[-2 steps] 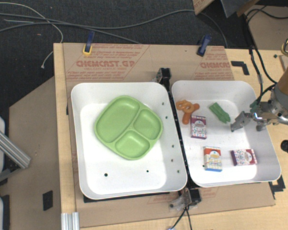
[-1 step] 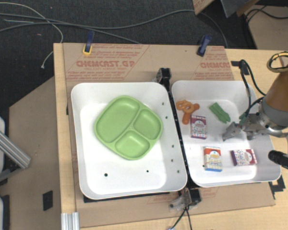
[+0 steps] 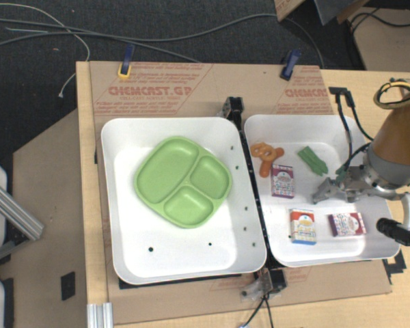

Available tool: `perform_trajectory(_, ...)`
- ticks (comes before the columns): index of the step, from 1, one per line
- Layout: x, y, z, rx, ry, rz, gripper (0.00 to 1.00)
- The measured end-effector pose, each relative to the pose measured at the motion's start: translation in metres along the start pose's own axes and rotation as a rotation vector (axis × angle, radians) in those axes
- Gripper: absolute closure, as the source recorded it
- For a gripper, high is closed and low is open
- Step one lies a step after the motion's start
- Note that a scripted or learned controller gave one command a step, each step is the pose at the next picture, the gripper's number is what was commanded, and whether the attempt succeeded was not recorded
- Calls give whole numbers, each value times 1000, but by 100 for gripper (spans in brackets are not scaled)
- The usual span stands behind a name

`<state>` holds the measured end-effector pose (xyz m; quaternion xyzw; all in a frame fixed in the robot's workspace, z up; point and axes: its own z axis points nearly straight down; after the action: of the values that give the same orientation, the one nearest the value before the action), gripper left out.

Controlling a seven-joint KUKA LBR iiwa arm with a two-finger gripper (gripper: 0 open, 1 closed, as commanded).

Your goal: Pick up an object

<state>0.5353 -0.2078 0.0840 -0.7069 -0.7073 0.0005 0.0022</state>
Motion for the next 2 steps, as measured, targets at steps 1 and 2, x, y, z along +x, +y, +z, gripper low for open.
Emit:
perform_trajectory(1,0,1,-12,-4,-1,0,100)
perform_trajectory(2,-8,4,-74,-11,-6,0,100)
